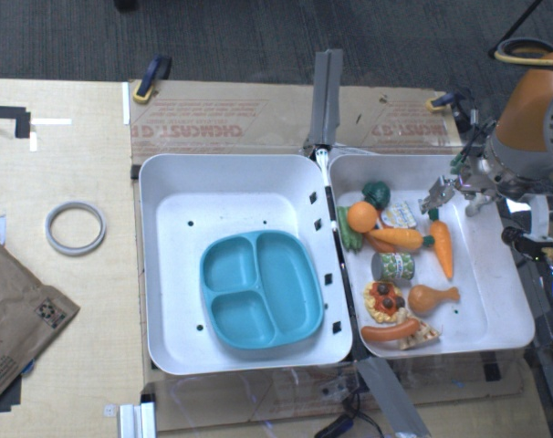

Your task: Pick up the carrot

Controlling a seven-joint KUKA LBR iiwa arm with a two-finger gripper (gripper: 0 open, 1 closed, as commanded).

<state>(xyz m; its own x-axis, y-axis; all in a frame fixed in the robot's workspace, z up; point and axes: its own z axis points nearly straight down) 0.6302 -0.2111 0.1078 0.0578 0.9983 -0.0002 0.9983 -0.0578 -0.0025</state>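
Hovering above the right bin's far edge, the gripper [438, 195], its jaws seemingly apart and empty, could snag the neighbouring chicken leg [432, 297] instead of the carrot [442, 248] just below it.

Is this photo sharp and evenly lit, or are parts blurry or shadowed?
Camera view: even, soft light, with faint shadows beside the carrot and the blue plate; the white bins look bright but not glaring; small items like the can are slightly soft; the gripper is somewhat blurred.
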